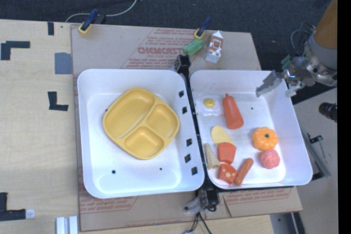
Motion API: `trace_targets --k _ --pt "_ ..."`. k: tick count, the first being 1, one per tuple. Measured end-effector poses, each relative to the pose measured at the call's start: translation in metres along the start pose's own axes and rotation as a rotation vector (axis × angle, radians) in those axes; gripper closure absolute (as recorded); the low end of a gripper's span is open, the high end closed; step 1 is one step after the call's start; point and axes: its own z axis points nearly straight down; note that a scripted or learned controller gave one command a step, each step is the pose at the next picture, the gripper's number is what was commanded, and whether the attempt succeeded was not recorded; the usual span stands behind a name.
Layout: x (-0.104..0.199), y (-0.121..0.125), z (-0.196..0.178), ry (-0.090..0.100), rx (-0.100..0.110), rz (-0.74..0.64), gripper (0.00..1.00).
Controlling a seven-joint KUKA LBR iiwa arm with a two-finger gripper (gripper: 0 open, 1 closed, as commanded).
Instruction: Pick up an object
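Note:
My gripper (278,87) hangs over the far right rim of the right bin (249,80), open with nothing between its fingers. Below and to its left in that bin lie a red bottle (232,111) and a small fried egg (209,102). Nearer the front are an orange pumpkin (264,138), a pink ball (270,159), a yellow slice (219,133), a red block (227,151), a red strawberry-like piece (226,173), a sausage (244,169) and a beige stick (210,155). None of them touches the gripper.
The left bin (93,167) holds a yellow divided plate (141,123). Behind the bins, on the cardboard, stand a small milk carton (214,45) and a green piece (192,47). Clamps (88,22) and a cable lie at the back.

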Motion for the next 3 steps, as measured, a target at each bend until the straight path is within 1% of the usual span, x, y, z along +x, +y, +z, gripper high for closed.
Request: trace_targets --k 1,2,3 --pt "0.026 0.050 0.172 -0.004 -0.009 -0.001 0.00" --pt "0.060 -0.004 0.169 -0.001 -0.003 0.000 0.00" --pt "0.059 -0.002 0.159 -0.002 -0.004 0.000 1.00"
